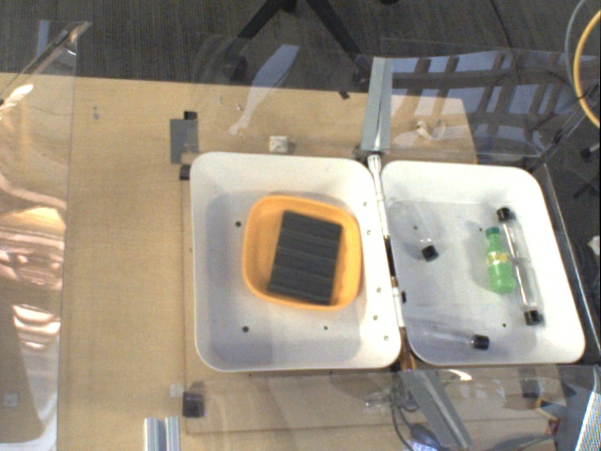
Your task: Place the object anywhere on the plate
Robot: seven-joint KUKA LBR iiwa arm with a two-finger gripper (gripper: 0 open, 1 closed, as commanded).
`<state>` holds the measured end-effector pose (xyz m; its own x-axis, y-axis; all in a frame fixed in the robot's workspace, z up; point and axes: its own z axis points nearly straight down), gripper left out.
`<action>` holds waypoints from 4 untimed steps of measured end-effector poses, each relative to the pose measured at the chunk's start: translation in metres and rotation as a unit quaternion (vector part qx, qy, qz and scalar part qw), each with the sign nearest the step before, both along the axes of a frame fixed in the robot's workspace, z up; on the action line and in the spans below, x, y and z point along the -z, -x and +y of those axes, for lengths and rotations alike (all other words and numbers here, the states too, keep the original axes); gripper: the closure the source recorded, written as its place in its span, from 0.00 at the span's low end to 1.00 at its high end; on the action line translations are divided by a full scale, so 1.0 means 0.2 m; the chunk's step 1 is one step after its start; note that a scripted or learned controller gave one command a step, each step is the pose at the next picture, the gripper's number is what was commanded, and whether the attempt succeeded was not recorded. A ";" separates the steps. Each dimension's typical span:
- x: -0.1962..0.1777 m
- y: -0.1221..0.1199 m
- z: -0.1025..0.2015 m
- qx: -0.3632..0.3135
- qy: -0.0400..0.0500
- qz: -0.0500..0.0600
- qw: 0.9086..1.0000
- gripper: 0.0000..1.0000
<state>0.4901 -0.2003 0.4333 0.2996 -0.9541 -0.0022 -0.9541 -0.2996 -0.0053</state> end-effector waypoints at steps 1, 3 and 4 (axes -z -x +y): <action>0.00 0.00 0.01 -0.125 0.000 0.000 0.992 0.00; 0.05 -0.21 0.02 -0.382 0.001 -0.001 0.924 0.00; 0.00 -0.13 -0.03 -0.500 0.000 -0.002 0.866 0.00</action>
